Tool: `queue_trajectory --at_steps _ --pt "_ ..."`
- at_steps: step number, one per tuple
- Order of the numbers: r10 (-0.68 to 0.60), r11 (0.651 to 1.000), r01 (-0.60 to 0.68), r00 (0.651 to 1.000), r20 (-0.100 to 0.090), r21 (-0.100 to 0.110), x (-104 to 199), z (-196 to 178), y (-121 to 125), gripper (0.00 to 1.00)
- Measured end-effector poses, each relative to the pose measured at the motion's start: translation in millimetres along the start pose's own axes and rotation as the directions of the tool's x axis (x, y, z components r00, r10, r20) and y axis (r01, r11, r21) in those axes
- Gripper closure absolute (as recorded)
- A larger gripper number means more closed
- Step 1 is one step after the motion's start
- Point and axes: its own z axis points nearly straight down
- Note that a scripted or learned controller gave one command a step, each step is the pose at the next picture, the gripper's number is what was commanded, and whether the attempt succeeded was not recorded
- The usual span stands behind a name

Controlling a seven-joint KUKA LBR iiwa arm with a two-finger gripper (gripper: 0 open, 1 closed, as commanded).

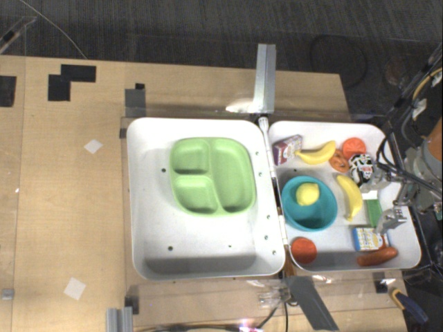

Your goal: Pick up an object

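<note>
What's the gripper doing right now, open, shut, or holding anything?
Gripper: over the right edge of the right white bin, near the green block; open or shut cannot be told.

**A robotics lab, not a kitchen**

You are looking at a test rig. The plywood table (62, 206) carries black marker patches (69, 80), two white bins (149, 254) held by metal brackets (266, 78), and loose cables (398, 158) at the right. The food is toy plastic, like the banana (315, 154). Dark carpet (173, 12) lies beyond.
</note>
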Motion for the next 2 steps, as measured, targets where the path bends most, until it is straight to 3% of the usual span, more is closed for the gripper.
queue_trajectory --at_steps 1,2 --pt "0.023 1.0 -0.023 1.0 0.01 0.003 -2.8 111.7 5.7 0.0" --pt "-0.034 0.999 0.034 0.999 0.007 0.012 -56.1 111.9 37.8 0.0"
